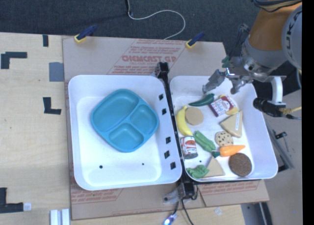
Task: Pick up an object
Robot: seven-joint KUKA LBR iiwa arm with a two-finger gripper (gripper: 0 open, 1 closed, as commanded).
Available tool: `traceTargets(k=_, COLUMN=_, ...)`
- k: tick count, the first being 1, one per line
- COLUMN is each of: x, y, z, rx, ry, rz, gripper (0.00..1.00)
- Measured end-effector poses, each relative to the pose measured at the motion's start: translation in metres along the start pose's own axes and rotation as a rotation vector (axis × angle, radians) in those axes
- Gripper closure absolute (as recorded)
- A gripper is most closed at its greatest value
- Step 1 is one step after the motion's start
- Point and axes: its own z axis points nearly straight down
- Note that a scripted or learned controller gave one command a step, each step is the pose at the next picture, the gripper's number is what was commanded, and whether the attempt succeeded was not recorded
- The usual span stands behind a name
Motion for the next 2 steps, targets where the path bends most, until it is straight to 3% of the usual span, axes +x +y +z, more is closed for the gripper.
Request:
traceTargets(k=1, x=0.082, y=-0.038, z=-0.049, rx=-0.003, ry=0.002, rz=-0.008, gripper=0.00)
traceTargets(k=2, x=0.143, y=-0.068, z=0.001, rx=0.006, ry=0.001, rz=-0.004, gripper=0.00)
